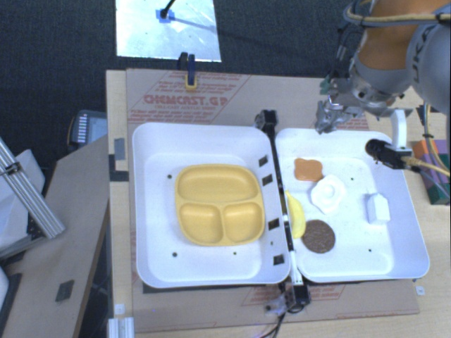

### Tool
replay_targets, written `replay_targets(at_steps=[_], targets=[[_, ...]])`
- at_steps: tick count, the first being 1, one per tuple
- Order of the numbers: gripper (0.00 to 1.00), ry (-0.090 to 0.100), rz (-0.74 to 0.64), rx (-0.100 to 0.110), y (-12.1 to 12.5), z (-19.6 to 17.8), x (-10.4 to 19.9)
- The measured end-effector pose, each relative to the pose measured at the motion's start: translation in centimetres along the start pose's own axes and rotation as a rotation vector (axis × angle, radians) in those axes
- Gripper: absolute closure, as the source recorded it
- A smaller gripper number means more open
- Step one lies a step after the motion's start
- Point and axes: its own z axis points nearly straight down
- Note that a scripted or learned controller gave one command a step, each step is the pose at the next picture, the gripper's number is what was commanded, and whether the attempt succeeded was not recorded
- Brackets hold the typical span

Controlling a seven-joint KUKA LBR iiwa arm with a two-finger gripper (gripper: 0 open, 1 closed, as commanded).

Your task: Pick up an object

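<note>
The right bin point(394, 259) holds an orange toast-like piece point(308, 169), a white fried egg point(328, 193), a brown round patty point(318, 236), a yellow piece point(296, 216) against the bin's left wall, and a small white block point(377, 208) near the right side. My gripper point(326, 123) hangs over the far edge of this bin, up and slightly right of the orange piece. It touches none of these things.
A yellow divided tray point(217, 203) lies in the middle of the left bin point(151, 189). A black divider rail point(276, 189) runs between the two bins. The arm point(394, 41) comes in from the upper right.
</note>
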Motion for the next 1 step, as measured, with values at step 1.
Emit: replay_targets(at_steps=[1], targets=[[1.0, 0.0, -0.001, 0.001, -0.07, -0.34, 5.6]])
